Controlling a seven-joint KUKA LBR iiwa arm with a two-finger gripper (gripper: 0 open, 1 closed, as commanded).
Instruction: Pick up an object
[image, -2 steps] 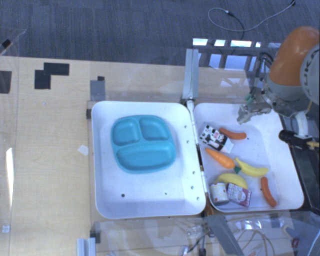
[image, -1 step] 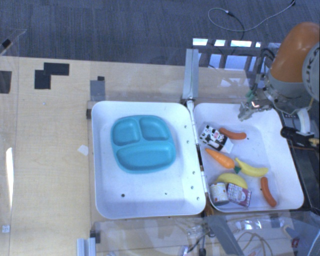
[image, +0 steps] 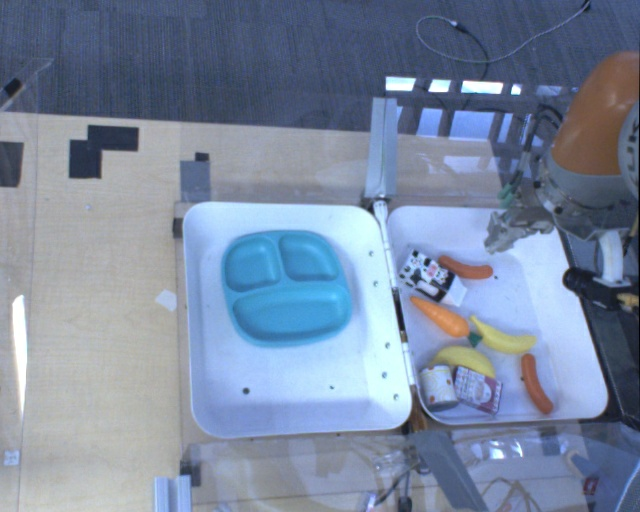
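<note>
Counter (image: 100, 300): pale wood-grain top, flat, carrying both bins.
Left bin (image: 210, 400): shallow white plastic, rounded corners, touching the right bin along their shared edge.
Right bin (image: 580, 330): same white plastic — the landmark for the smaller things.
Blue tray (image: 287, 287): smooth, glossy, three compartments, central in the left bin.
Arm (image: 590, 130): grey with an orange dome, over the right bin's far-right corner.
Pincer (image: 508, 232): grey metal, above the right bin's far part; whether it is open or closed cannot be told, and nothing is seen in it.
Bananas (image: 503, 340): two, yellow, curved, in the right bin's middle and near side.
Carrot (image: 440, 317): orange, tapered — left-centre of the right bin.
Sausages (image: 536, 385): two, reddish, one near-right and one far-centre.
Cow-patterned box (image: 428, 275): black-and-white, by the right bin's left wall.
Pouch (image: 477, 390): crinkled, maroon, at the near edge.
Can (image: 437, 386): small cylinder, just left of the pouch.
</note>
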